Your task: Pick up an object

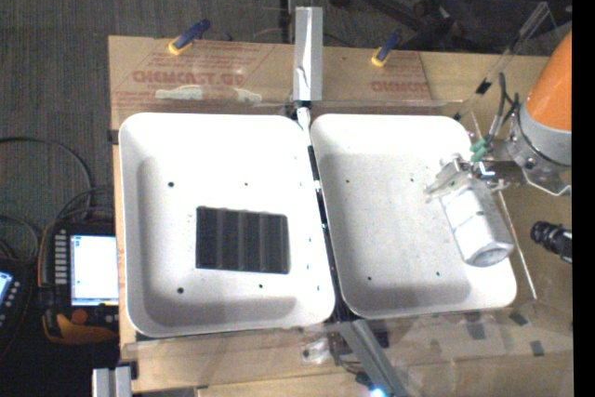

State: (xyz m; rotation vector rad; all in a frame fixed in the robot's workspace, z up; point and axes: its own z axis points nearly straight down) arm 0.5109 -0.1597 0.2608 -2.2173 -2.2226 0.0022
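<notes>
white plastic makes up both shallow bins on the bench. the right bin (390, 284) holds a pale, cylinder-shaped can (476, 226), lying on its side near the bin's right wall, its round end facing the near corner. the gripper (453, 178) comes in from the right under the orange band of the arm (548, 112) and sits just above the can's far end; it may be touching it, but whether its claw is apart or together cannot be told. the left bin (149, 293) holds a flat dark ribbed block (242, 240).

blue-handled clamps (189, 36), handheld pendant (82, 272), cables (37, 165)
</notes>
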